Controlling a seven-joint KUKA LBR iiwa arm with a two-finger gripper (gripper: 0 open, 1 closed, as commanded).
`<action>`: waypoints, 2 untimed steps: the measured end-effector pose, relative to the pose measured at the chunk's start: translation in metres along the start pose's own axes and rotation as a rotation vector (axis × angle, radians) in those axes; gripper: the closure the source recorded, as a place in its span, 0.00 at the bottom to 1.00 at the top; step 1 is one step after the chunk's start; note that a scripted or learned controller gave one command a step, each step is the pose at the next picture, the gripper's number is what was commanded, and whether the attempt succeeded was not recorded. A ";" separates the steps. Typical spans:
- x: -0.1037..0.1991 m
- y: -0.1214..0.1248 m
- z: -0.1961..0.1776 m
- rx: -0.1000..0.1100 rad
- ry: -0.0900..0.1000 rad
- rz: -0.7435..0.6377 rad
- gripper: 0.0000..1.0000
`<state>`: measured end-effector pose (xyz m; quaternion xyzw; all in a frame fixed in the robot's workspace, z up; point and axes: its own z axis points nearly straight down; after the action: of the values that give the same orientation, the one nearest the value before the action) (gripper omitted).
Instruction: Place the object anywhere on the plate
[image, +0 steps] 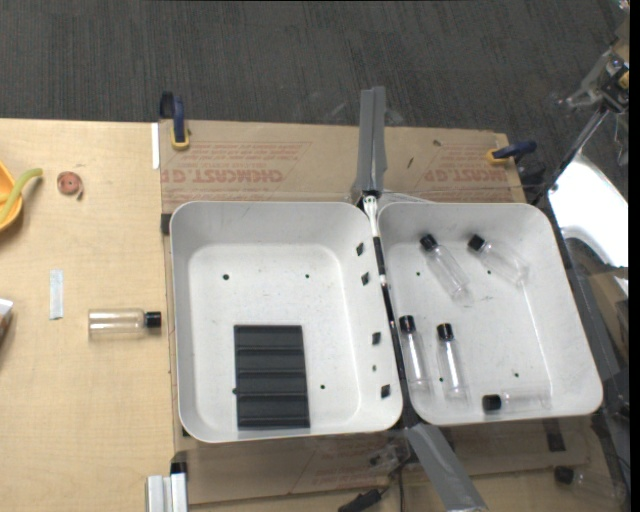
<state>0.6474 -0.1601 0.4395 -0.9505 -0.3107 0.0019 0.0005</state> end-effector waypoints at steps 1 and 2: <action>-0.091 0.009 -0.001 0.001 -0.001 0.152 0.00; -0.028 0.024 0.000 0.000 -0.001 0.340 0.00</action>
<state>0.6390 -0.1959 0.4396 -0.9894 -0.1455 0.0023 0.0003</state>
